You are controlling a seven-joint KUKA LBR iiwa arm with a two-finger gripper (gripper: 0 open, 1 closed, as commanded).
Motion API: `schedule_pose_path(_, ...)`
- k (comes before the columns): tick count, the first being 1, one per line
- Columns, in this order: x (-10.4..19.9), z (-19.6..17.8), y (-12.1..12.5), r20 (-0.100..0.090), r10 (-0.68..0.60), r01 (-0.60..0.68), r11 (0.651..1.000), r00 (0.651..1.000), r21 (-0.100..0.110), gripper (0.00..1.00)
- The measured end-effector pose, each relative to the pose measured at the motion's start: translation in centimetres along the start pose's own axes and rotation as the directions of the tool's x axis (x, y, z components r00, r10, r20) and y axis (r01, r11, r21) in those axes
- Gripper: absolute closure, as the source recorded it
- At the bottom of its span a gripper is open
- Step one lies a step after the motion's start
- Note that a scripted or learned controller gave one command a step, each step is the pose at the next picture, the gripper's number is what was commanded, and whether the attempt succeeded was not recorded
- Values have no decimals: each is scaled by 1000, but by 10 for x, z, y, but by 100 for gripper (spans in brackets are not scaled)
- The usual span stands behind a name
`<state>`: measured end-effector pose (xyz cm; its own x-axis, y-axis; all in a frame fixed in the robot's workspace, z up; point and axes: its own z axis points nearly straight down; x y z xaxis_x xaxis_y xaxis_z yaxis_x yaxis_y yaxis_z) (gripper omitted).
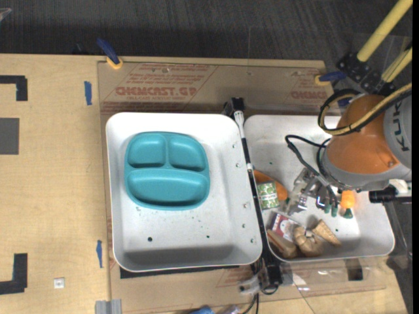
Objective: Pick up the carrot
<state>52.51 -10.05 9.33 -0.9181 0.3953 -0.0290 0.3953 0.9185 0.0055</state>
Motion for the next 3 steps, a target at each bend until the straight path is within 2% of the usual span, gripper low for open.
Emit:
schedule_pose_path(1, 35, -1, -10, 3, -44, 44, 999, 999, 0, 100)
schedule_pose_path(2, 27, -1, -5, -13, 74, -74, 997, 997, 5, 100)
schedule_pose_path(3, 37, -1, -5, -7, 403, -403, 915, 915, -4, 100)
